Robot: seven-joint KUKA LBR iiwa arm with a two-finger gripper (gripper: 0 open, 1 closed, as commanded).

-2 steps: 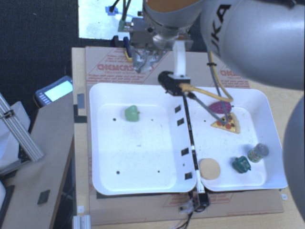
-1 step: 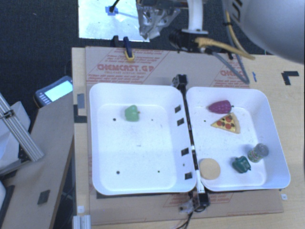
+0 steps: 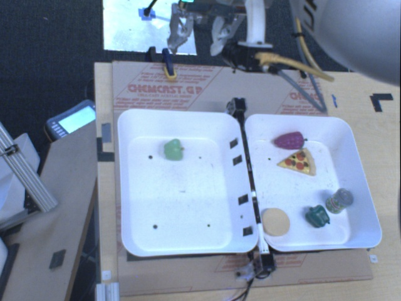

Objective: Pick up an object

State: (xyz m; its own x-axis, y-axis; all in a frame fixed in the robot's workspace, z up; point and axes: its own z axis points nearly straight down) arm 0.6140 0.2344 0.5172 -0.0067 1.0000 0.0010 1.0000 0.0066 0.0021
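My gripper (image 3: pixel 200 35) hangs high over the back of the bench, beyond both bins, its two fingers (image 3: pixel 178 33) spread open with nothing between them. A light green toy (image 3: pixel 173 149) lies alone in the left bin (image 3: pixel 135 187). The right bin (image 3: pixel 357 168) holds a purple eggplant (image 3: pixel 289 140), a pizza slice (image 3: pixel 298 162), a tan round disc (image 3: pixel 275 222), a dark green pepper (image 3: pixel 317 216) and a small can (image 3: pixel 339 200). All of these lie well below and in front of the gripper.
A black hinge strip (image 3: pixel 245 168) runs between the two bins. A cardboard sheet (image 3: pixel 188 89) lies under them. Yellow and grey cables (image 3: pixel 294 68) trail from the arm at the upper right. A handheld device (image 3: pixel 72 121) sits off the bench to the left.
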